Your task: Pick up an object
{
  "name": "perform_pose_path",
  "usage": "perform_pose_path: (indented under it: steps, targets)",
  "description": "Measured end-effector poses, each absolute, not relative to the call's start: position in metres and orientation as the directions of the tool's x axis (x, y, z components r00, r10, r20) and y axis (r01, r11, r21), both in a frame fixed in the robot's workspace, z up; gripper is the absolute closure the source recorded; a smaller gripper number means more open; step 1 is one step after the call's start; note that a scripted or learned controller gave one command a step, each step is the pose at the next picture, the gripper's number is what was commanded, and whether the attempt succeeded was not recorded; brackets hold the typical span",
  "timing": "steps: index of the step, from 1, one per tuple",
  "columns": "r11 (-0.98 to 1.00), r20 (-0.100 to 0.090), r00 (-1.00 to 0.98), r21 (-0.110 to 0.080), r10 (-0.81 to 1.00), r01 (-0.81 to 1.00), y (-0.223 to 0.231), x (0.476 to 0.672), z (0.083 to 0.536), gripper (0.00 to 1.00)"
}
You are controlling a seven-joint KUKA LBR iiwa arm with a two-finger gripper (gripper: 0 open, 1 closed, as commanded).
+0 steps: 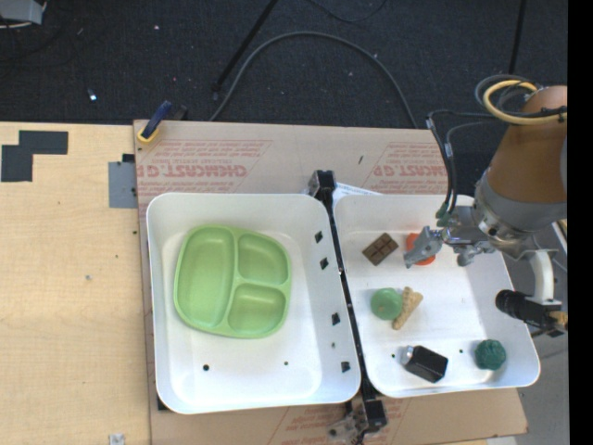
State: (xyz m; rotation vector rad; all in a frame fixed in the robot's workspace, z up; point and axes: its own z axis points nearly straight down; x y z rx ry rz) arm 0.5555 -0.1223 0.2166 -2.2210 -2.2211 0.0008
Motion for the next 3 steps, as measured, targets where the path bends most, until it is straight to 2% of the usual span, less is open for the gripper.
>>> perform_pose_path:
  steps: [1, 2, 3]
  targets:
    - [0.000, 0.000, 0.000, 0.003, 1.000, 1.000, -0.128, 0.532, 0.112, 0.00]
    - [0.000, 0.000, 0.000, 0.000, 1.000, 1.000, -0.122, 0.477, 0.088, 0.00]
    - [0.000, 0.000, 0.000, 0.001, 1.000, 1.000, -0.131, 0.476, 0.108, 0.00]
